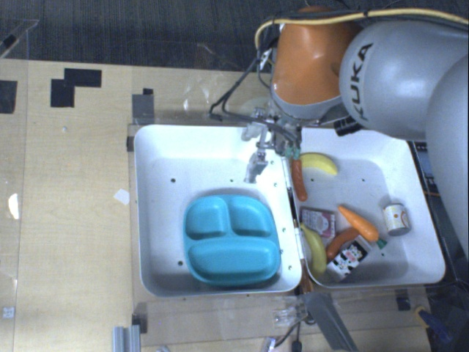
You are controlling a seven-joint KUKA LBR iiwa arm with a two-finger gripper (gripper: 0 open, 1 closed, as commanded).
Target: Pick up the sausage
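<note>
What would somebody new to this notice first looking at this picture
The big grey arm with its orange band fills the upper right, its gripper hanging over the wall between the two bins. A bright blue divided tray sits alone in the left bin, while the right bin holds the sausage, bananas and a carrot.

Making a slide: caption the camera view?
KUKA gripper hangs above the sausage by the right bin's left wall.

The grey arm [396, 64] reaches in from the right, its orange band [308, 50] above the wrist, and the gripper [272, 149] points downward.
</note>
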